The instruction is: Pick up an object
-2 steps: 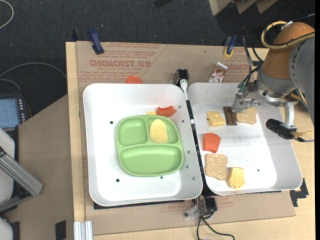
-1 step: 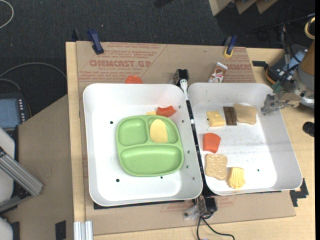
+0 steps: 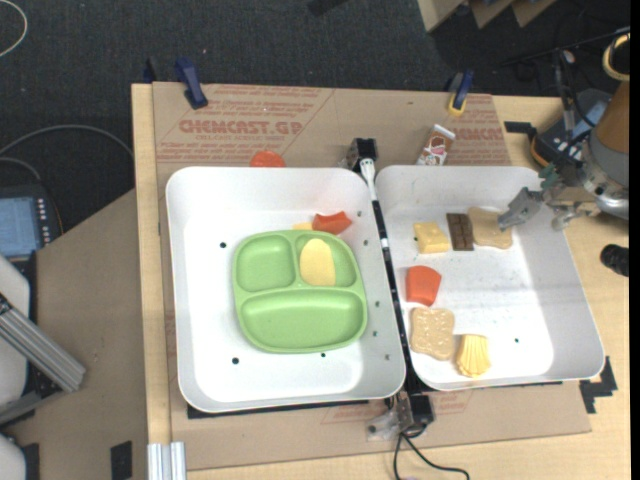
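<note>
Jaws poised at tan slice (image 3: 490,230), grip unclear.

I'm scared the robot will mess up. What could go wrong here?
The gripper sits near the tan piece, which lies tight against the brown bar and yellow block. It might bump those two or pinch more than one. These pieces also look flat and low in the right bin, so the fingers might slide off and close on nothing.

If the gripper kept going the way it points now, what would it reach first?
Probably the tan bread-like piece right by the gripper, in the right bin; the brown bar lies just beyond. Height above them is unclear.
</note>
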`<state>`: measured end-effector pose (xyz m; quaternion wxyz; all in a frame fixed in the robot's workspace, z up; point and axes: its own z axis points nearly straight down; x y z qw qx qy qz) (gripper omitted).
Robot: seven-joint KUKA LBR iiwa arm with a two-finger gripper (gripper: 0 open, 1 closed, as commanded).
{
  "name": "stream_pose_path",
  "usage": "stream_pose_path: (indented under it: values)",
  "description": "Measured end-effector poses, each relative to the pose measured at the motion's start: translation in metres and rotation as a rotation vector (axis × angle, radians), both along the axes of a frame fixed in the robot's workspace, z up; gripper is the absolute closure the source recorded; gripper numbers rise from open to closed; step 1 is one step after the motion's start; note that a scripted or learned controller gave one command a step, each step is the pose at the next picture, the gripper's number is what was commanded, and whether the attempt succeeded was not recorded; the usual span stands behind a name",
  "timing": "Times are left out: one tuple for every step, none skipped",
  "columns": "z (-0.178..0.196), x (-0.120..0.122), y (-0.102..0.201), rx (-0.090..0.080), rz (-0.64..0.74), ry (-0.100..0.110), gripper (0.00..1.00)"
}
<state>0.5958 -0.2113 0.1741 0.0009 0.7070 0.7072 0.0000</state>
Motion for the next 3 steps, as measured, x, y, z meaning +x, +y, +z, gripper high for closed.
stream_pose_path:
  values:
    - [-0.093,0.045,0.046,0.001,0.006,0.0,0.0]
    - [-0.074,0.047,0.044,-0.001,0.003,-0.01,1.0]
    - [-0.075,0.046,0.044,-0.001,0.004,-0.008,0.0]
